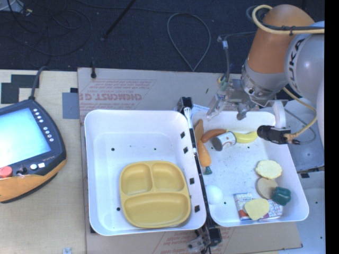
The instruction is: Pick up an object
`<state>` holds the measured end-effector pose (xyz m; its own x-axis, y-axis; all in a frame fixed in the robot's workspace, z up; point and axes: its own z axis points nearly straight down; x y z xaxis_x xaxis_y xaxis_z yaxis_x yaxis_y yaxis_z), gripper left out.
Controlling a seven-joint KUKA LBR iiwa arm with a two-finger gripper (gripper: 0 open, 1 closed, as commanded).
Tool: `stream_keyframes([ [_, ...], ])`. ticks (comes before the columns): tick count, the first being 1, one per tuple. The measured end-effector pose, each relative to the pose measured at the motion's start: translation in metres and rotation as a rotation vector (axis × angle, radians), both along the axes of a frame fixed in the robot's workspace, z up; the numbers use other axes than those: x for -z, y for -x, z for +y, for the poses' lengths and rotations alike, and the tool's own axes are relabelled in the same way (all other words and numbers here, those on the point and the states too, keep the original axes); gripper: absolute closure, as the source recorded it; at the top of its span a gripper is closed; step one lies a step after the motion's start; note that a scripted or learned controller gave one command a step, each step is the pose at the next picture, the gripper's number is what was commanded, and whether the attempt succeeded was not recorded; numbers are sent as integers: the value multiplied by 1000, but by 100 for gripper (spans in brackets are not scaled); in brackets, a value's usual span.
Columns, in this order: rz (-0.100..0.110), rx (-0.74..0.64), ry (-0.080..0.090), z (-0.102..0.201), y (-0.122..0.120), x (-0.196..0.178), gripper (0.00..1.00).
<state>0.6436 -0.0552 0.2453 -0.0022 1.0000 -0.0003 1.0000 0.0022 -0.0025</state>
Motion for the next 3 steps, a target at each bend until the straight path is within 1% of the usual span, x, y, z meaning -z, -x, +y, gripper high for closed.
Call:
stream_keyframes([
  [1, 0, 1, 0, 6, 0, 9, 0],
  [2, 2, 3, 0, -32, 19, 34, 0],
  [3, 2, 4, 0, -33, 19, 24, 100],
])
